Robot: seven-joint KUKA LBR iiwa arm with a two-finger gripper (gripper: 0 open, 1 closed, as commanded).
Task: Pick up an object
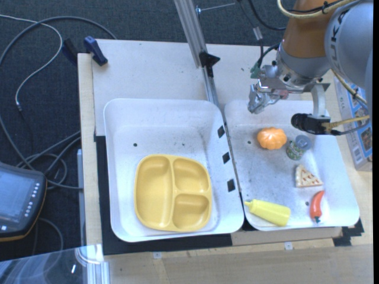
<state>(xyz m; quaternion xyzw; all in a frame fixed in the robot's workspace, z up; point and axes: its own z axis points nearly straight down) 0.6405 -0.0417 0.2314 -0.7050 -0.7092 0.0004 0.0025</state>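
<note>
**Orange fruit is your closest grab, just near-side of the jaws**

Big stuff first. The worktop [148, 70] carries two white bins. The left bin [118, 123] only has a yellow divided tray [173, 191] in it. All the small pickables are in the right bin [260, 176].

Your arm [320, 34] comes in from the right, and the jaws hang over the far left corner of the right bin. I honestly can't tell whether they're open or closed from this angle.

The bin holds these, biggest to smallest:

- a yellow piece [269, 212] lying along the near edge, long axis roughly left-right
- the orange fruit [272, 138], which I'd go for
- a tan wedge [307, 176]
- a red piece [317, 205], too small to identify
- a little can [296, 148], just right of the fruit and hard to make out

The key relation is that the fruit sits close by, on the near side of the jaws and a touch right. It's round, so there's no long axis to line up with. My guess is the can crowding its right side is the thing you should watch.
</note>
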